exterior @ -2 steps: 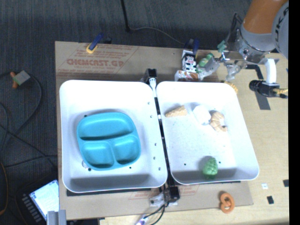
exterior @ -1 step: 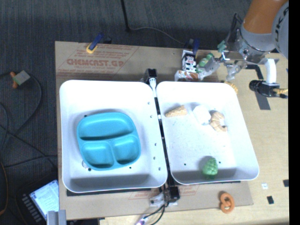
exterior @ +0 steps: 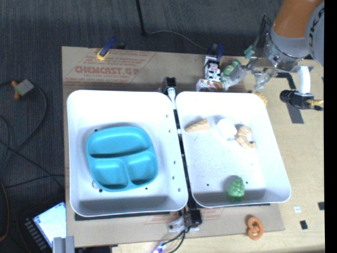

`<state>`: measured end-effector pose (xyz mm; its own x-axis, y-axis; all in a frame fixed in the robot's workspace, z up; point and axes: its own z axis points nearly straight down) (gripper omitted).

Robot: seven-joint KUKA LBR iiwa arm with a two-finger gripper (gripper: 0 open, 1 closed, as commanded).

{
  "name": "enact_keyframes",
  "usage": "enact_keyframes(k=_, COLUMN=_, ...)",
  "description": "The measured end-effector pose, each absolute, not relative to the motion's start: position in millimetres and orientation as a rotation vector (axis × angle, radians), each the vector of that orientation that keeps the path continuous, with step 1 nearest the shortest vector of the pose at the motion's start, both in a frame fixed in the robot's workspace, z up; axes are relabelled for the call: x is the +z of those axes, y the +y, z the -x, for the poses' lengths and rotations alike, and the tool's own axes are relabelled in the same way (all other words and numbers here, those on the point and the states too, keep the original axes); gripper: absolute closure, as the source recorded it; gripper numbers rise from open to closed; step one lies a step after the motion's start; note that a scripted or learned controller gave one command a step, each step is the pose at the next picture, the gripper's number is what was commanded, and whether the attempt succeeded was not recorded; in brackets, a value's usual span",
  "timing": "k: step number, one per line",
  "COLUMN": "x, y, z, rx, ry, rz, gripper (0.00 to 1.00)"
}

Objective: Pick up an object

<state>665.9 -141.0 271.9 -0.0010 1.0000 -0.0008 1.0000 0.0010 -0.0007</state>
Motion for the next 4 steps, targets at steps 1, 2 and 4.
enact_keyframes(k=1, x=271.9, y=-141.0, z=-665.9, rx=-0.002, ry=2.222, rz=-2.220, gripper=0.00)
enact_keyframes(k=2, x=271.9, y=-141.0, z=-665.9, rx=-0.002, ry=2.222, rz=-2.220, gripper=0.00)
enact_keyframes(k=4, x=271.9, y=-141.0, z=-665.9, rx=-0.002, ry=2.222, rz=-2.220, gripper=0.00)
